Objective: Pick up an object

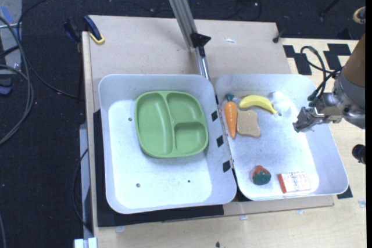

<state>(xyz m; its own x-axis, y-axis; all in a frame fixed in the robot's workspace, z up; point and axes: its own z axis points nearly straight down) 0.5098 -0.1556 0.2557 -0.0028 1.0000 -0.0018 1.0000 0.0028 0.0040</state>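
The right bin [302, 151] holds an orange carrot [231, 118], a yellow banana [258, 103], a tan slice of bread [249, 124], a small white object [281, 103], a red and green strawberry-like toy [261, 175] and a red and white packet [296, 182]. My gripper [303, 121] hangs over the right side of this bin, to the right of the bread and below the white object. Nothing shows between its dark fingers, and their spread is too small to read.
The left bin [116, 177] carries a green divided plate [172, 124]. A grey metal pole [180, 3] slants down to the seam between the bins. Black clips [222, 142] sit along that seam. The arm enters from the right edge.
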